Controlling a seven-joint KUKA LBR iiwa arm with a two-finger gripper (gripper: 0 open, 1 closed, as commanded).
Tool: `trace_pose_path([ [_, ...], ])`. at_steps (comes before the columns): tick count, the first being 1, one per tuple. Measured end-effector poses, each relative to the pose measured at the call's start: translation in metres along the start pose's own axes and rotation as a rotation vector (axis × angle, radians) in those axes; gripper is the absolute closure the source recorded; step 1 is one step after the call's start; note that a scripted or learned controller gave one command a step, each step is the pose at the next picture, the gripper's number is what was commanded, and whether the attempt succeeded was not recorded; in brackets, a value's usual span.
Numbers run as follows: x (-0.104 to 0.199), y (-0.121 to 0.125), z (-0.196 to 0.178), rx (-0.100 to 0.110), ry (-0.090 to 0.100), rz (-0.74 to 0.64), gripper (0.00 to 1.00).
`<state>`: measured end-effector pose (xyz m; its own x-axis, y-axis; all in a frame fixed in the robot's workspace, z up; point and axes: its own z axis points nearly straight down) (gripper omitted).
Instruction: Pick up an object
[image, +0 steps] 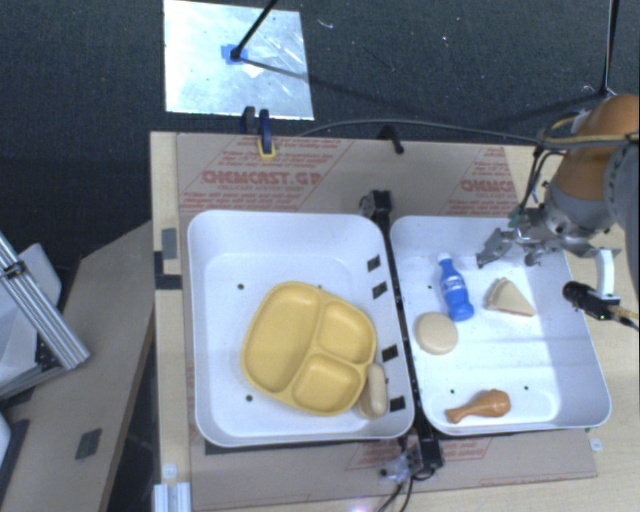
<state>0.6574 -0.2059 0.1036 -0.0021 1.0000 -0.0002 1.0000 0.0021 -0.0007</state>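
The worktop carried my two white bins side by side, on a brown board printed with red lettering. The left bin was the larger looking of the pair in this slanted view, and the right bin sat hard against it, the two rims meeting along a dark seam with black clips.

My arm came in from the right, grey with its orange band showing near the upper right corner. Inside the left bin lay a yellow divided tray, turned at an angle and taking up much of the floor. A pale bread roll lay touching the tray's lower right corner, against the bin wall.

My tool hung over the upper part of the right bin, its fingers spread apart with nothing between them, above and to the right of the bottle.

In the right bin, an orange-brown drumstick lay near the front edge. A round beige cookie sat just beside the lower end of a blue bottle with a white cap, which lay pointing roughly away from the camera. A tan wedge lay near the bottle's right, apart from it.
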Motion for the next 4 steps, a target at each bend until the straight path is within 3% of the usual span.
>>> trace_pose_path([
  [1,0.0,0.001,0.019,-0.003,-0.001,-0.003,0.0],
  [2,0.0,0.003,0.006,-0.008,-0.003,-0.005,1.0],
  [4,0.017,-0.001,-0.102,-0.008,-0.001,-0.004,1.0],
])
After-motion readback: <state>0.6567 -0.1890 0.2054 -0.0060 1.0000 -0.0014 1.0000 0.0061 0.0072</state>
